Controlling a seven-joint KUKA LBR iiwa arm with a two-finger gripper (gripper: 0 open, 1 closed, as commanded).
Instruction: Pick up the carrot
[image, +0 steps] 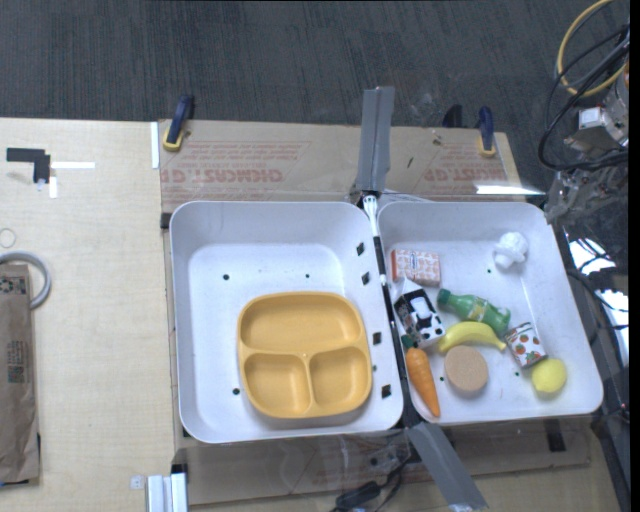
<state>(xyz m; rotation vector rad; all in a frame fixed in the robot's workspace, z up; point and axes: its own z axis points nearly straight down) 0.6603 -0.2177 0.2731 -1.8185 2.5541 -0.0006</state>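
The carrot (422, 380) is orange with a small green top and lies in the front left corner of the right bin (575, 330). It runs along the bin's left wall, with its tip pointing toward the front edge. Its top end nearly touches a black-and-white cow-patterned item (420, 315). A round tan disc (466, 370) sits just to its right.
The right bin also holds a banana (473, 336), a green bottle (474, 306), a small can (525, 345), a lemon (548, 375), an orange-and-white carton (415, 266) and a white crumpled object (510, 250). A yellow divided plate (303, 353) sits in the left bin (190, 300). Cables (590, 60) hang at the top right.
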